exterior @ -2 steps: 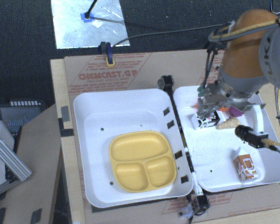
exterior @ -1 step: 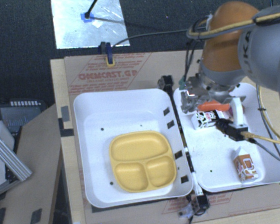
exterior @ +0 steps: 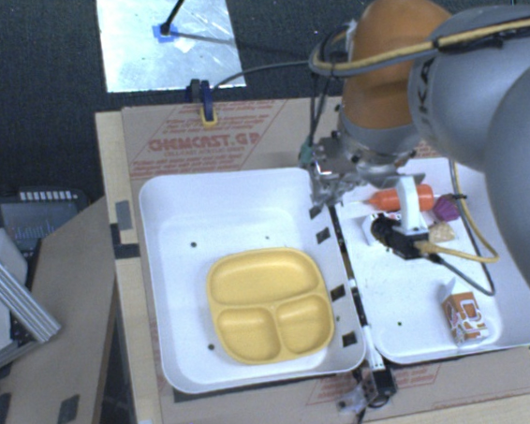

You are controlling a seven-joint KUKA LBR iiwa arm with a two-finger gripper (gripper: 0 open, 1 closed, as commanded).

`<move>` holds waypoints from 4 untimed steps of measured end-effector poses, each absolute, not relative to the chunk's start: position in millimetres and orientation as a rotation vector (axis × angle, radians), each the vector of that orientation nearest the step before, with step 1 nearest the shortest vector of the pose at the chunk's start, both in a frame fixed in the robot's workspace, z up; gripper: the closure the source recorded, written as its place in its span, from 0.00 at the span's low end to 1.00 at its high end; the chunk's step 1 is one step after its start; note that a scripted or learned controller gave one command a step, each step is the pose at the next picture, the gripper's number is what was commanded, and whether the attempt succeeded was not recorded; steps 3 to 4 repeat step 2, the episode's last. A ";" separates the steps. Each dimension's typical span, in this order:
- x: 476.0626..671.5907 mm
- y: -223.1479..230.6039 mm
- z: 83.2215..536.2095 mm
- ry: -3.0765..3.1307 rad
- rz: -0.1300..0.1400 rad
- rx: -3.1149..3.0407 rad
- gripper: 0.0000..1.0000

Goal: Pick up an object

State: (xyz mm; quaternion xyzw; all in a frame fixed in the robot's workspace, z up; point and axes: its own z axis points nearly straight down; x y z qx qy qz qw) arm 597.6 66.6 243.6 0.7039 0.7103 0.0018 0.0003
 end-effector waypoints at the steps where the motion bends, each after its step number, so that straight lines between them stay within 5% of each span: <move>1: 616.0 102.2 228.2 2.230 0.003 2.212 1.00; 2: 615.7 100.0 229.2 2.227 0.002 2.214 0.00; 4: 615.7 100.0 229.2 2.227 0.002 2.214 0.00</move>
